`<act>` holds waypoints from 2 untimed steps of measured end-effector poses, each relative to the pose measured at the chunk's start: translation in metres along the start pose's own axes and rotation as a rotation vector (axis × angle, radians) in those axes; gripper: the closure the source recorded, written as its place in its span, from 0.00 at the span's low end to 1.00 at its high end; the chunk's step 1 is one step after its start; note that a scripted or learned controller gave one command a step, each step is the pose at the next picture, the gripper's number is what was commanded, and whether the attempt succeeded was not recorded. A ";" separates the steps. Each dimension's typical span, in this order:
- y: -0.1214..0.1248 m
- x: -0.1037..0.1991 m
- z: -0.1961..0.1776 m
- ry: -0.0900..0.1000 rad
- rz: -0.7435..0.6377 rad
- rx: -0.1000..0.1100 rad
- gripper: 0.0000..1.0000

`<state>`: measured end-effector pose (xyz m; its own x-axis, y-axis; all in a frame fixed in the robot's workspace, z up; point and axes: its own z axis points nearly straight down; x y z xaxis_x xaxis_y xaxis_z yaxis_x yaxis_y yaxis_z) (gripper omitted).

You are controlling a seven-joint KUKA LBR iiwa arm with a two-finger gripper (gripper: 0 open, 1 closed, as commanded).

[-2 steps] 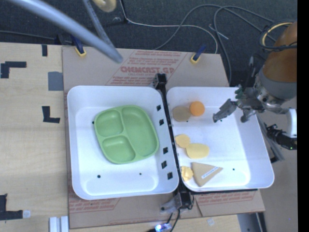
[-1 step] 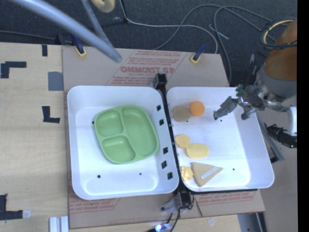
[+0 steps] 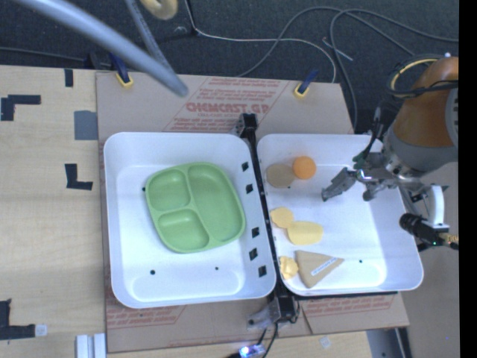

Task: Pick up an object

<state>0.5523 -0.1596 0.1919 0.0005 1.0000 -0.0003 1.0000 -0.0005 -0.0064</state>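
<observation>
Small orange ball [image 3: 303,168] in the right shallow white bin [image 3: 387,263], near its upper left corner.
Two-finger gripper [image 3: 354,189] hovers right of it, fingers spread, nothing between them; brown cardboard [image 3: 223,99] underlies the bins.

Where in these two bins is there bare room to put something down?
Right bin: bare floor between the gripper and the wedge. Left bin: a bare strip below the green plate. Crowded: the right bin's left side, around the orange ball.
</observation>
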 end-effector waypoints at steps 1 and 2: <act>-0.007 0.001 0.063 0.001 -0.001 0.002 0.00; -0.007 0.001 0.109 -0.002 -0.002 -0.006 0.00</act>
<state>0.5450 -0.1584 0.0827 -0.0014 1.0000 -0.0020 1.0000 0.0014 -0.0004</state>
